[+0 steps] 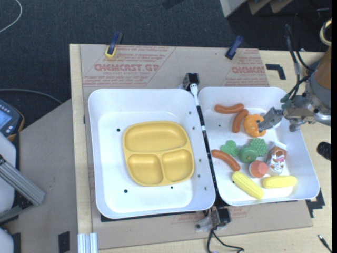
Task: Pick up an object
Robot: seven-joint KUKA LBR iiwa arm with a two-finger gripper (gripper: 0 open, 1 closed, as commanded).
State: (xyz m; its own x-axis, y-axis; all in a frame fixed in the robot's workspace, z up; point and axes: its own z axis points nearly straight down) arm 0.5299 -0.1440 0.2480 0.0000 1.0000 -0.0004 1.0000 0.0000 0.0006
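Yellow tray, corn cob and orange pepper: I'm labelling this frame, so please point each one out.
Yellow tray (158,153): camera view, its middle divider.
Corn cob (247,185): camera view, mid-cob.
Orange pepper (253,124): camera view, its body.

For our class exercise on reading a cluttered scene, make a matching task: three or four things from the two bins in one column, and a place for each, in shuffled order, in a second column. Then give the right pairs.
Things:
1. yellow divided plate
2. corn cob
3. orange pepper
4. banana

Places:
A. right bin, upper middle, beside the gripper
B. left bin, middle
C. right bin, near right corner
D. right bin, near edge, left of the banana

Pairs: 1-B, 2-D, 3-A, 4-C
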